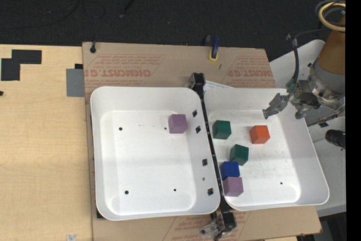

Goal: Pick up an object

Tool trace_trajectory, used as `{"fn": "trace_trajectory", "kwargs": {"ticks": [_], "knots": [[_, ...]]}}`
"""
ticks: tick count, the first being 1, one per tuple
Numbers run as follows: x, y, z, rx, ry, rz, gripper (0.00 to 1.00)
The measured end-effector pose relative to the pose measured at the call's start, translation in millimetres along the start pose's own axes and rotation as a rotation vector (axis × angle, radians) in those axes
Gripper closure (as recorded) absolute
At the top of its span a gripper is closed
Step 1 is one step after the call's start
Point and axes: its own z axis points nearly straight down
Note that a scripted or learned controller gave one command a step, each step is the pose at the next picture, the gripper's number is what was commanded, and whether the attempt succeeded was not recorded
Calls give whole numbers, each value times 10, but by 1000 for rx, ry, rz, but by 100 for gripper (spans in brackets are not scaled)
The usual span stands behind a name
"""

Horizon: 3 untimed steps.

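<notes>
1. Gripper (282, 103) hangs over the upper right part of the right bin (316, 178); from where I stand its grey fingers are a blur against the white, and I cannot tell whether they are spread or closed. Nothing shows between them.
2. Nearest to it is the orange cube (259, 134), lying on the bin floor just below and to the left of the gripper, apart from it.
3. Left of that cube sits a green cube (221, 129), close to the divider where the two bins meet.
4. A second green cube (239, 153) lies lower, between the orange one and the bin's lower left corner.
5. A blue cube (230, 169) rests just below it, touching or nearly touching a purple cube (233, 185) at the bottom left of the bin.
6. The left bin (101, 178) holds one purple cube (177, 123), near its upper right, well apart from the others.
7. Both bins sit on a brown cardboard sheet (141, 68), with a pale wooden bench (39, 155) to the left.
8. The arm (333, 53) comes in from the right, its orange band visible above the wrist.
</notes>
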Motion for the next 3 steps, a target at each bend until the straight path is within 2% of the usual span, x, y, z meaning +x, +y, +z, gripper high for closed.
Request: {"fn": "trace_trajectory", "kwargs": {"ticks": [1,2,3], "knots": [[836,-238,1398,3,0,0,0],[828,-242,1309,5,2,5,100],[626,162,1494,0,0,-2,100]]}}
